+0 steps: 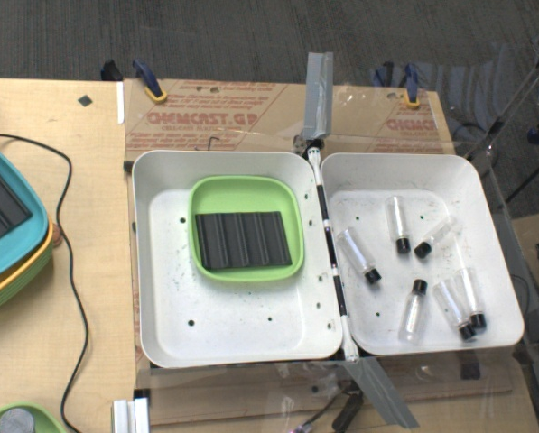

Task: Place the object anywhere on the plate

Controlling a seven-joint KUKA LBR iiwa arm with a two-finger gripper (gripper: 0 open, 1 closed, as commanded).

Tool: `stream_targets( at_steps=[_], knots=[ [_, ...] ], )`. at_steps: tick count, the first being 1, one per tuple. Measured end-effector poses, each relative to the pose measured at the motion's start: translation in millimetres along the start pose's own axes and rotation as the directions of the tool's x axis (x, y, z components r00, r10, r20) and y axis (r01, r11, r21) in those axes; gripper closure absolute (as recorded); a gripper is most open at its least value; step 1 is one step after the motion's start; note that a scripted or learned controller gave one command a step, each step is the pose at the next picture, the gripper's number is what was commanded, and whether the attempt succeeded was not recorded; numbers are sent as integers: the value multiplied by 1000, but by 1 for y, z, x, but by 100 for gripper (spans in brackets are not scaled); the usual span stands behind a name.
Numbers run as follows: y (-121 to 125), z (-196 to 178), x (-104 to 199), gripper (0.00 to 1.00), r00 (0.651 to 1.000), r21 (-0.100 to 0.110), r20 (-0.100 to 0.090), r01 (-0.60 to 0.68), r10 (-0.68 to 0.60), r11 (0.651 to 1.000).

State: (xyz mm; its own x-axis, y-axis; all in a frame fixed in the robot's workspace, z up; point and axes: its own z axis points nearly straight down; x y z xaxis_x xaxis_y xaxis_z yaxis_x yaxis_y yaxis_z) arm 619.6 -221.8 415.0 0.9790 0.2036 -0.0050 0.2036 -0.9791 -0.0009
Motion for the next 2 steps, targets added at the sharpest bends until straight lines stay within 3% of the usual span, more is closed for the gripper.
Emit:
stream_targets(
  at_steps=[1,2],
  knots=[
    [4,-25,22,0,1000,0,0,0,0,1000],
    [6,104,28,0,1000,1,0,-4,4,1000]
  ],
)
